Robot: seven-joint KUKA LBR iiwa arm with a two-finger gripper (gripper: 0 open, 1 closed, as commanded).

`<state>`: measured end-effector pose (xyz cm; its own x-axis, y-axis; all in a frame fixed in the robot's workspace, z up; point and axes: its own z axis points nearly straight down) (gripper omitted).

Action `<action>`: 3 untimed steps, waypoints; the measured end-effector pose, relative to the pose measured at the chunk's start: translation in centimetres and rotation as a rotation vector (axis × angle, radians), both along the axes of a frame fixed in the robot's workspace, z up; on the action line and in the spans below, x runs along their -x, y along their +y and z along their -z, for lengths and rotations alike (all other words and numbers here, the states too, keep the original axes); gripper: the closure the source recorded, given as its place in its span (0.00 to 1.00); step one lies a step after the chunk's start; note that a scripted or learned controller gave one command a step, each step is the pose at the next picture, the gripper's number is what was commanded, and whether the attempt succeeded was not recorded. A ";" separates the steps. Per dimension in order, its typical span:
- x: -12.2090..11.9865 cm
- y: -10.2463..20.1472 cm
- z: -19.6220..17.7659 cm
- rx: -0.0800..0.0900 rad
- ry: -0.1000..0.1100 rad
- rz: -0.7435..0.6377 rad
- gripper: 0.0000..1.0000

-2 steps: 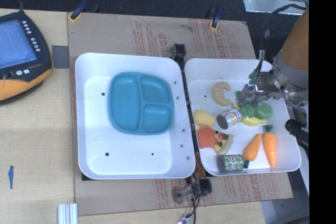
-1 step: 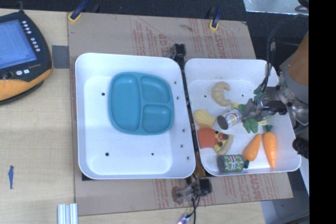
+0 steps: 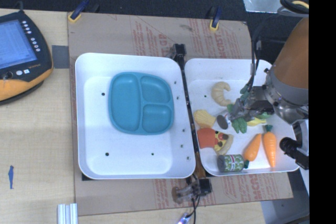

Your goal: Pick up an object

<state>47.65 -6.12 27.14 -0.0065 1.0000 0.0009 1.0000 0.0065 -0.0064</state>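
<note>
Gripper (image 3: 242, 108) low in right white bin (image 3: 206, 75), directly over green leafy plastic toy (image 3: 240, 124). Grip state: cannot tell. Two orange plastic carrots (image 3: 261, 147) just beside, nearer bin's front edge.

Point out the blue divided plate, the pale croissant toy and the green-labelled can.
blue divided plastic plate (image 3: 140, 103): camera view, centre divider.
pale croissant-shaped toy (image 3: 221, 92): camera view, curved middle.
small green-labelled can (image 3: 231, 162): camera view, label side.

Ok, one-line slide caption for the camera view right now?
Hand low over toy food in the right bin; blue divided plate sits in the left bin.
</note>
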 end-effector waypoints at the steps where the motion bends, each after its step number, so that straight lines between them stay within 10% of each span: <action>1: 0.0 5.0 0.1 0.001 0.002 -0.001 1.00; 2: 0.0 0.9 -0.9 0.001 -0.005 0.004 1.00; 3: -6.8 -2.0 -0.5 0.001 -0.003 0.004 1.00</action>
<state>54.47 -8.07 27.63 -0.0021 1.0000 0.0001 1.0000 0.0021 -0.0031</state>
